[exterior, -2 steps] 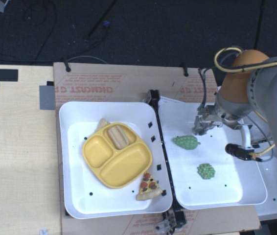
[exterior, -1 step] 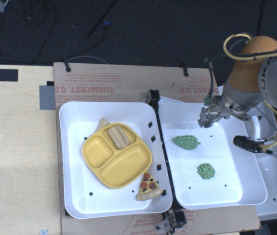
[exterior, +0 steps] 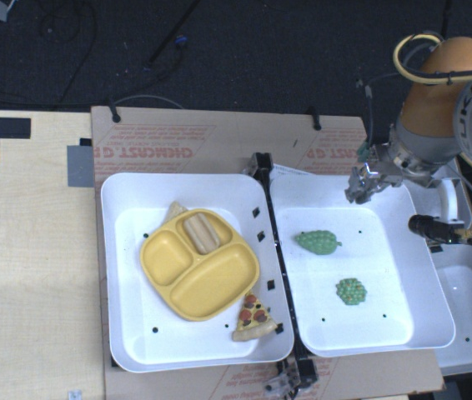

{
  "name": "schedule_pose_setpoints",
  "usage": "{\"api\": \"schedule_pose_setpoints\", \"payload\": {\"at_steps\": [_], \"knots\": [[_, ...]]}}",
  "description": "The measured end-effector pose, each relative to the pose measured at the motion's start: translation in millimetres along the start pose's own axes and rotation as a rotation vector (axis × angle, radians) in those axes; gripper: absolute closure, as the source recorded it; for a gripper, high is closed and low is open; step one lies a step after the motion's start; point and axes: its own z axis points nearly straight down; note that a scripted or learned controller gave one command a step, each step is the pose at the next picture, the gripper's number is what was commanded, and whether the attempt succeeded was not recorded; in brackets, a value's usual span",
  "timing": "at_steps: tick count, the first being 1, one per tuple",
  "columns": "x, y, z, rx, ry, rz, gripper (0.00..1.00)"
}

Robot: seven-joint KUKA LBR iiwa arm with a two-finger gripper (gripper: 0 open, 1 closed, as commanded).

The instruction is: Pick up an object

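Two white bins on bench: left bin (exterior: 128,223), right bin (exterior: 386,323). Arm (exterior: 436,90) at right bin's far-right corner, well above contents. Yellow divided plate (exterior: 207,277) in left bin, sausage-ish piece (exterior: 201,232) in its far compartment; pizza slice (exterior: 254,319) just beside plate's near edge. Right bin: two green items, bigger (exterior: 318,242), smaller (exterior: 351,291), apart. Gripper (exterior: 363,186) — I see nothing in it; open/closed, can't tell. Task: I judge nothing done yet, approach + grasp + lift all left.
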Motion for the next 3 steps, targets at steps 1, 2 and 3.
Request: {"api": "schedule_pose_setpoints", "payload": {"at_steps": [1, 2, 3], "knots": [[-1, 3, -64, -0.002, -0.001, 0.000, 1.00], [42, -3, -59, 0.007, 0.002, -0.002, 1.00], [93, 0, -61, 0.007, 0.002, -0.003, 1.00]]}}
